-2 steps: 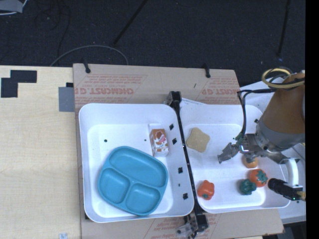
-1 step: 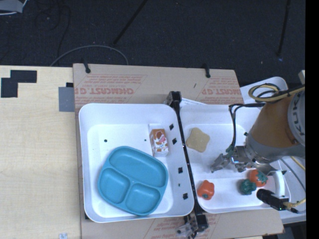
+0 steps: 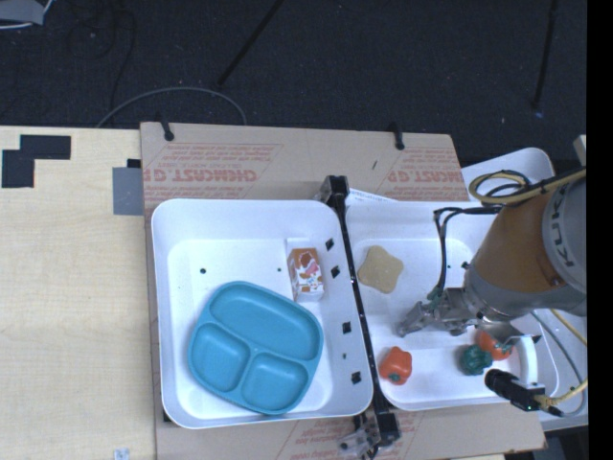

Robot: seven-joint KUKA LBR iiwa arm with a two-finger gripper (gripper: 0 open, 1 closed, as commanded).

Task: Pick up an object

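Two shallow white plastic bins sit side by side in the middle of the frame. The left bin [image 3: 182, 247] holds a blue three-compartment plastic tray [image 3: 254, 348] and, leaning near the divider, a small printed carton with a red and white picture [image 3: 306, 272]. The right bin [image 3: 421, 220] holds a flat beige sponge-like piece [image 3: 380, 269] towards its upper left, a red-orange toy pepper [image 3: 396, 365] at its lower left, a teal rounded toy [image 3: 473, 358] and a small orange and red toy [image 3: 495, 344] at the lower right.

The gripper [image 3: 420, 317] reaches in from the right and hangs low over the middle of the right bin, grey metal fingers pointing left. Whether they are spread or pressed together cannot be told here; nothing is seen between them.

The main risk, as I judge it, is a close on bare bin floor: the tips lie between the objects rather than over one. The pepper sits below and slightly left of them, apart; the beige piece is above and left, also apart; the teal and orange toys lie right of the tips, close under the wrist, where the arm could nudge them. The flat beige piece would likely be hard to pinch.
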